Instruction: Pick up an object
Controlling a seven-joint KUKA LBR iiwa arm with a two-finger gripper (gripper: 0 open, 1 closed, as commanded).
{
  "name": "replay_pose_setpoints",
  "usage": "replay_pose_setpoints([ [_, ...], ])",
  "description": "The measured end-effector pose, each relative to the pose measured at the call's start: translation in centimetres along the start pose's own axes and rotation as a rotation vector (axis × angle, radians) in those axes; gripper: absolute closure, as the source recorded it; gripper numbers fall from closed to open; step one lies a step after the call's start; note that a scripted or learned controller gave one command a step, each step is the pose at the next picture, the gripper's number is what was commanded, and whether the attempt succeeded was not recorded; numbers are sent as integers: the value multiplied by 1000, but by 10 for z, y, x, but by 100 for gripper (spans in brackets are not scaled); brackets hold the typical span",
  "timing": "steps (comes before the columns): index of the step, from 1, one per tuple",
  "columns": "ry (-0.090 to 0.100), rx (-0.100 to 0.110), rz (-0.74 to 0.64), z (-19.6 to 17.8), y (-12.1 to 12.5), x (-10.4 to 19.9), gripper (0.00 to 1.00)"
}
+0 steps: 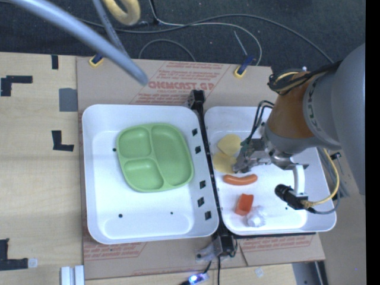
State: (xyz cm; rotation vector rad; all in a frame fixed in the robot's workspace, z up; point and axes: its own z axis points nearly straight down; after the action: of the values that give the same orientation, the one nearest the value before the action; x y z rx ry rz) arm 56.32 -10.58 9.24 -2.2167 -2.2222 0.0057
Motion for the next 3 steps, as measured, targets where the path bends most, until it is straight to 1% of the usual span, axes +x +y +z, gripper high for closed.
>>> replay_pose_setpoints([
  [1,1,-3,1,-54,-9,-1,100],
  [2,0,-6,1,-113,-5,-6,100],
  [3,0,-4,0,-153,-4,-5,100],
])
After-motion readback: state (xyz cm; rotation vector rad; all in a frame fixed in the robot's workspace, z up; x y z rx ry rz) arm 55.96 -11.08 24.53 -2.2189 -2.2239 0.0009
